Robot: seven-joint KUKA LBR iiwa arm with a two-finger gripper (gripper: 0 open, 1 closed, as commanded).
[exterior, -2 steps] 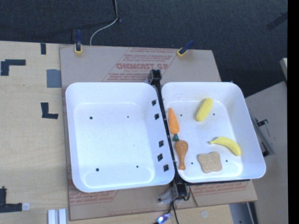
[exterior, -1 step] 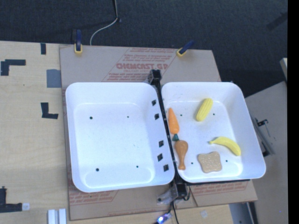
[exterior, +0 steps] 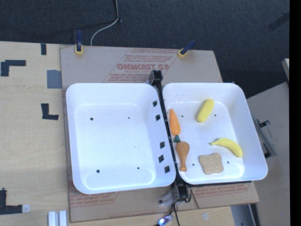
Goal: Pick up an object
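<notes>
The right bin [exterior: 237,98] holds several toy foods. A yellow corn cob [exterior: 205,110] lies toward its back. An orange carrot [exterior: 174,122] rests along its left wall, with a brown chicken drumstick [exterior: 182,154] just below it. A yellow banana [exterior: 228,146] lies at the right, and a tan slice of bread [exterior: 211,164] sits near the front edge. All of them lie apart from one another on the bin floor.
The left bin [exterior: 75,126] stands beside the right one, joined by a black clipped divider [exterior: 161,126]. Both rest on a cardboard sheet [exterior: 136,62] held by two clamps [exterior: 78,44] at the back. A cable [exterior: 110,22] runs behind.
</notes>
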